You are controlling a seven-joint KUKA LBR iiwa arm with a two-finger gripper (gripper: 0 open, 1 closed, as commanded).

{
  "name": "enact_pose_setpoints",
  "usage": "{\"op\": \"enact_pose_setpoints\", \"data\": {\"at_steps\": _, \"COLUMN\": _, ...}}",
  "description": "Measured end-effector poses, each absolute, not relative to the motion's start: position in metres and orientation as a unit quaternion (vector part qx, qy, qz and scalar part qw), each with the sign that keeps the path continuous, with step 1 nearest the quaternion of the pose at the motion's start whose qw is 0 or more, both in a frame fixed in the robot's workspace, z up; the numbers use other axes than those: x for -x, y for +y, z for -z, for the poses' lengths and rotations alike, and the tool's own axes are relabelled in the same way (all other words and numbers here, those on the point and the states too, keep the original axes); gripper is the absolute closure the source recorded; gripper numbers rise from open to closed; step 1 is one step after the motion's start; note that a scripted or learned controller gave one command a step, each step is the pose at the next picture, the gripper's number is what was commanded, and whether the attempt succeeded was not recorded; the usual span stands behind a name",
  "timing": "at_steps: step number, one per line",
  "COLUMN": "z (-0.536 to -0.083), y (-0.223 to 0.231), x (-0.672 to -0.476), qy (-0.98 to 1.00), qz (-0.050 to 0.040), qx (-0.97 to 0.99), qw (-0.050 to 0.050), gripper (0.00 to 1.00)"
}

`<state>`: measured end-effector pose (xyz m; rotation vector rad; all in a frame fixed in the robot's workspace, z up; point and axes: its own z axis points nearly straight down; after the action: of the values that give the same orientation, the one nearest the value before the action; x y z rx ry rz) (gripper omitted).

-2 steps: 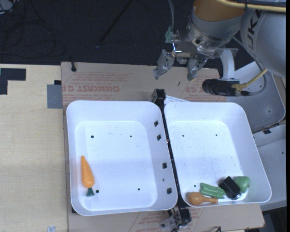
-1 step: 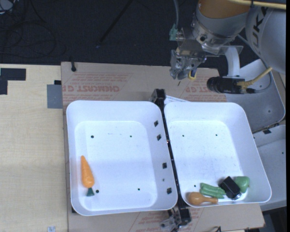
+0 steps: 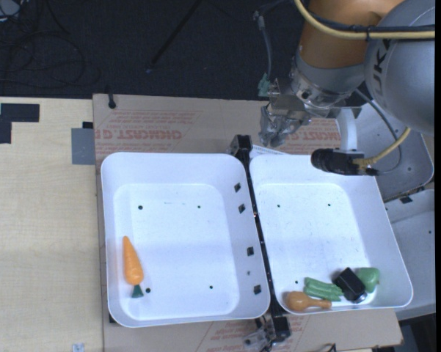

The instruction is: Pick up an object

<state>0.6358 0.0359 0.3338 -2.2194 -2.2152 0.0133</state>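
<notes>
The pincer [image 3: 277, 132] hangs above the far rim of the right bin [image 3: 319, 173], its state impossible to tell, while the nearest pickable things, a black block [image 3: 349, 284] among green pieces, lie well apart in that bin's near corner.

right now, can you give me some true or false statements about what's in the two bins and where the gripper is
1. The orange toy carrot lies in the left white bin. True.
2. The gripper hangs over the far edge of the bins, apart from every object. True.
3. The black block sits in the left bin. False: it lies in the right white bin, near its front right corner.
4. The green bean pod lies beside the tan pear-shaped toy. True.
5. The carrot is held between the gripper's fingers. False: it rests on the bin floor, far from the gripper.
</notes>
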Motion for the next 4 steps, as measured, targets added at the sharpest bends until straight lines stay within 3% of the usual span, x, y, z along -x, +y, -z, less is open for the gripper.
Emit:
{"op": "enact_pose_setpoints", "data": {"at_steps": 1, "z": -0.358, "y": -0.021, "x": -0.587, "qy": -0.705, "qz": -0.0017, "qx": 0.709, "qw": 0.001, "gripper": 1.0}}
{"op": "enact_pose_setpoints", "data": {"at_steps": 2, "z": -0.293, "y": -0.072, "x": -0.611, "qy": -0.706, "qz": -0.0025, "qx": 0.708, "qw": 0.001, "gripper": 1.0}}
{"op": "enact_pose_setpoints", "data": {"at_steps": 3, "z": -0.256, "y": -0.103, "x": -0.592, "qy": -0.706, "qz": -0.0029, "qx": 0.708, "qw": 0.003, "gripper": 1.0}}
{"op": "enact_pose_setpoints", "data": {"at_steps": 4, "z": -0.27, "y": -0.048, "x": -0.598, "qy": -0.709, "qz": 0.0, "qx": 0.705, "qw": 0.001, "gripper": 1.0}}
